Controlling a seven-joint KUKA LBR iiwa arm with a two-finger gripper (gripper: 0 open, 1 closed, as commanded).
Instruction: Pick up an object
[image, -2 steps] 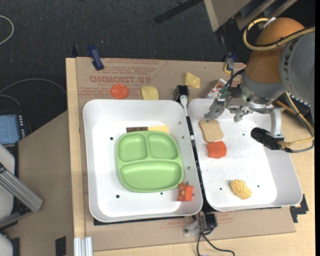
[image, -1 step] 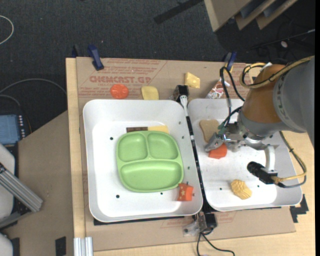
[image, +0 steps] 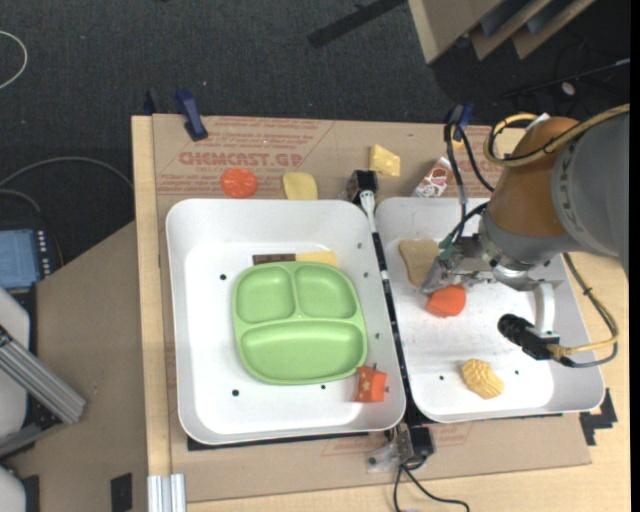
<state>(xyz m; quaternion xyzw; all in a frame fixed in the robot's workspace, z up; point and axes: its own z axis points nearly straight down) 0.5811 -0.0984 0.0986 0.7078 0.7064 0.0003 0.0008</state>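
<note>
One pincer (image: 441, 282) above red ball (image: 447, 302)

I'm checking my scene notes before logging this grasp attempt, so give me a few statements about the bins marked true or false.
1. The green divided plate lies in the left bin. True.
2. The red-orange object lies in the left bin. False: it lies in the right bin, just below the gripper.
3. A yellow ridged object lies in the right bin. True.
4. The small orange-red block sits on the plate. False: it sits on the bin floor beside the plate.
</note>
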